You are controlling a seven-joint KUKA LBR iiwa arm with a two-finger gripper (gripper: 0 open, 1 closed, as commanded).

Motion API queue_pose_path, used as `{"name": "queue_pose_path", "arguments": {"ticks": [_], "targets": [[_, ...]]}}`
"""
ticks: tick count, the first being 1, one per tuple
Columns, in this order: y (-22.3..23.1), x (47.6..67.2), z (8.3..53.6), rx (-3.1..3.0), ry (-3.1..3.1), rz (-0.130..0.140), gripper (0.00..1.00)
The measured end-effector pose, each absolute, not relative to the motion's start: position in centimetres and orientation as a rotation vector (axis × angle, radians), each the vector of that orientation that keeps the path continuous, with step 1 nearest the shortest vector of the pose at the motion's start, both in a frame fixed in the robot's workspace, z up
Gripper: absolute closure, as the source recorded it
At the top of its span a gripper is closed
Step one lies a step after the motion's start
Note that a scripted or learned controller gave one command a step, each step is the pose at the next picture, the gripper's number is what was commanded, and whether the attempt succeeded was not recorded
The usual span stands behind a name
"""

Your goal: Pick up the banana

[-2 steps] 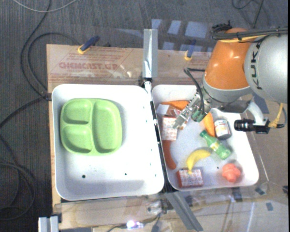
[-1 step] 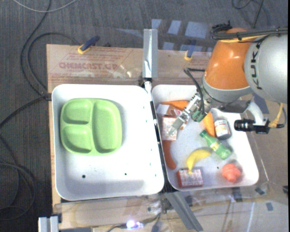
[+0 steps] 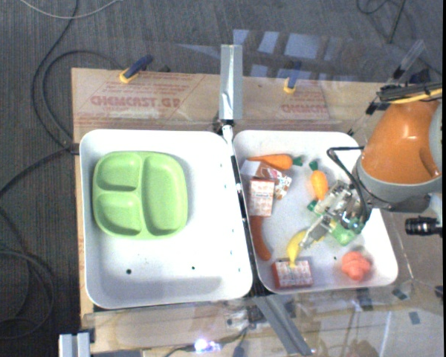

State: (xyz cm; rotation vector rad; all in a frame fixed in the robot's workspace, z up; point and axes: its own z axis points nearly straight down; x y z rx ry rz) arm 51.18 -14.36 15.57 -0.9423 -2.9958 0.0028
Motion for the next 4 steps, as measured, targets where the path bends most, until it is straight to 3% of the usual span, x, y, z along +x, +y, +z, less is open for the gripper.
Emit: {"name": "queue_pose_path", "arguments": {"ticks": [1, 2, 3, 4], "targets": [[-13.4, 50.2, 10.5, -0.780, -3.060, -0.006, 0.00], [-13.9, 49.4, 10.4, -0.985, -3.000, -0.009, 0.00], [-12.4, 54.6, 9.1, -0.605, -3.097, 0.006, 0.00], [-12.4, 54.9, 10.1, -0.609, -3.107, 0.004, 1.00]]}}
